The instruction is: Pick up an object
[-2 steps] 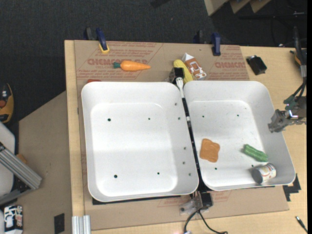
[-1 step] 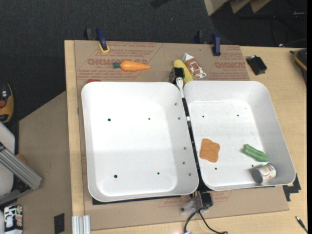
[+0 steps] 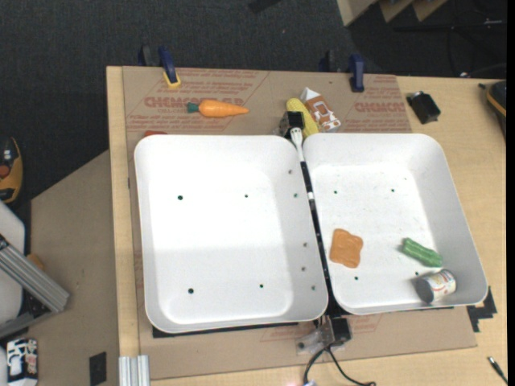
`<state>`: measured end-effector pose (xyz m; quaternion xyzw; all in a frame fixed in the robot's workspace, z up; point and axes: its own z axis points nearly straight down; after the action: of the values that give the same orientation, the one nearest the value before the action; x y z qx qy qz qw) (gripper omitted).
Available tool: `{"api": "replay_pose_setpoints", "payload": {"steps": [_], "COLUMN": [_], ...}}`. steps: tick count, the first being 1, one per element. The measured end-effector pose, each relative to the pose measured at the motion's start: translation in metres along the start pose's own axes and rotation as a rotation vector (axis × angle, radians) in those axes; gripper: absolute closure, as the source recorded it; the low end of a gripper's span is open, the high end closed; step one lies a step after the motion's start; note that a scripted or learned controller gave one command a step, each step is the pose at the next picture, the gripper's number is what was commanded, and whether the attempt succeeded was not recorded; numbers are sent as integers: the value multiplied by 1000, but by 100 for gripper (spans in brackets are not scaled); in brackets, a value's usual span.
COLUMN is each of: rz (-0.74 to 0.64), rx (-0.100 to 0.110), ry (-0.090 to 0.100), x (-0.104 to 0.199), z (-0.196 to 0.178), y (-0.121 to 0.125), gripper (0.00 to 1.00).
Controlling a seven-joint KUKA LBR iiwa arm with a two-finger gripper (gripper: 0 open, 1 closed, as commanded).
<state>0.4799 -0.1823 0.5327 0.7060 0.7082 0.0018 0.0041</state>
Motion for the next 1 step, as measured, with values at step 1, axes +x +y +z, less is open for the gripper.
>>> {"api": "replay_pose_setpoints", "payload": {"steps": [1], "rz": [1], "rx": [3], "ry": [1], "x": [21], "z": [-3], "y": [0], "gripper": [100]}}
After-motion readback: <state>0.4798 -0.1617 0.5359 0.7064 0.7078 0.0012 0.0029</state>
